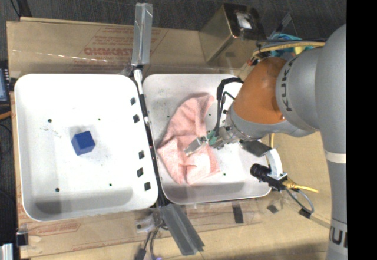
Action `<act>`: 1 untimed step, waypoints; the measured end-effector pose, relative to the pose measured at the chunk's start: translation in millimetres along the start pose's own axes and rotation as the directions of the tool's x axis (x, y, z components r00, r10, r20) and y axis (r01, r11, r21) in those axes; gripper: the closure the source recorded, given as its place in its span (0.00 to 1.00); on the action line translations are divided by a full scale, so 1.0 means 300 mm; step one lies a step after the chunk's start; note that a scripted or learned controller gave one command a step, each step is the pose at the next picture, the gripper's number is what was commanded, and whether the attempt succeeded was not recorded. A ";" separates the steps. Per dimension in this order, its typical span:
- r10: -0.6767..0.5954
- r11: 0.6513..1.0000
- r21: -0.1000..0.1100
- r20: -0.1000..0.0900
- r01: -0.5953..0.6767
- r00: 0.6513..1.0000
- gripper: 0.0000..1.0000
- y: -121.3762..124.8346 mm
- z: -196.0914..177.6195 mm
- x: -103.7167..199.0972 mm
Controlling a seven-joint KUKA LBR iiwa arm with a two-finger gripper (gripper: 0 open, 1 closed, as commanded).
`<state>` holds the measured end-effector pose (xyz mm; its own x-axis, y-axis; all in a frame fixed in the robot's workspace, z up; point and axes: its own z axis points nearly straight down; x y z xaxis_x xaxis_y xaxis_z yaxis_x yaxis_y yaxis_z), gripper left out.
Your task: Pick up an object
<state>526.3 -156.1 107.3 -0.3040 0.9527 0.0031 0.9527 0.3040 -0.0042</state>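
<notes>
A crumpled pink cloth [184,135] lies in the right bin [177,191]. My gripper [199,143] is down over the cloth's right side, its metal fingertips resting on or just above the fabric. A small blue cube [83,142] sits alone in the left bin [35,99], far from the gripper. The orange band and grey wrist hang over the right bin's right part and hide that area.
A raised divider with black clips [141,135] separates the two bins. A metal post [141,35] stands behind the divider. A brown box [232,32] sits behind the right bin. Cables and a yellow connector [291,185] trail off the bin's right edge.
</notes>
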 end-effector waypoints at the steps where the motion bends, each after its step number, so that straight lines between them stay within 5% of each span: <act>1: -0.059 0.998 -0.002 0.001 0.059 0.998 0.00 0.065 0.054 -0.058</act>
